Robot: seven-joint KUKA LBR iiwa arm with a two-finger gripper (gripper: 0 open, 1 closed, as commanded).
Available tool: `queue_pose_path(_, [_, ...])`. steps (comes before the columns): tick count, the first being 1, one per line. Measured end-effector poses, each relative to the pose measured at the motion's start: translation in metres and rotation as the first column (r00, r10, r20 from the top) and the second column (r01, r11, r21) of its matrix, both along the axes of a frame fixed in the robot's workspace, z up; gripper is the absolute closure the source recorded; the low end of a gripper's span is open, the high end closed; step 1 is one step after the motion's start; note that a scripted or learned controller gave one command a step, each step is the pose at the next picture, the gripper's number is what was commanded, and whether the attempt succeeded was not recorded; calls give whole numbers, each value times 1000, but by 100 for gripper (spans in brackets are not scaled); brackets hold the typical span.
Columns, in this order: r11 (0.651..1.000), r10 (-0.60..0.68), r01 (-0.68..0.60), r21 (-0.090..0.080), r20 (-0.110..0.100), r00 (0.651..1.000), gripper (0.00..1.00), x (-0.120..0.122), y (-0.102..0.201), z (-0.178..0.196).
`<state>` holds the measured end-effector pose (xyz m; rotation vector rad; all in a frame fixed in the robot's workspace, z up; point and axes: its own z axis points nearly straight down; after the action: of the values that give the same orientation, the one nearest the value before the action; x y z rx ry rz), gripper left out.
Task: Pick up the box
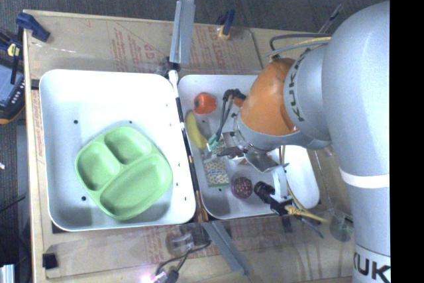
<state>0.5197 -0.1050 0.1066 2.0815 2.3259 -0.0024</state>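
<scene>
arm low over the right bin

while the arm (pixel 298 103) leans into the right bin (pixel 192 86), its gripper (pixel 222 148) hangs just above the patterned box (pixel 216 171), possibly touching it; finger state can't be told. a banana (pixel 195 130) lies beside.

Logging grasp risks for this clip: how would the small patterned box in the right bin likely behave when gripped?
The box lies flat on the right bin floor, so tipping seems unlikely. It looks small and thin, probably light cardboard that may crush. The banana sits close, so a push might slide it against that.
</scene>
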Motion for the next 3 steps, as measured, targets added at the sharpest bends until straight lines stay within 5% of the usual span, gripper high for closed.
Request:
queue_pose_path(1, [952,305,-305,14,-13,952,100,-32,14,113])
queue_pose_path(2, [951,309,-309,13,-13,951,100,-31,14,123])
queue_pose_path(3, [951,310,-310,12,-13,951,0,-31,14,123])
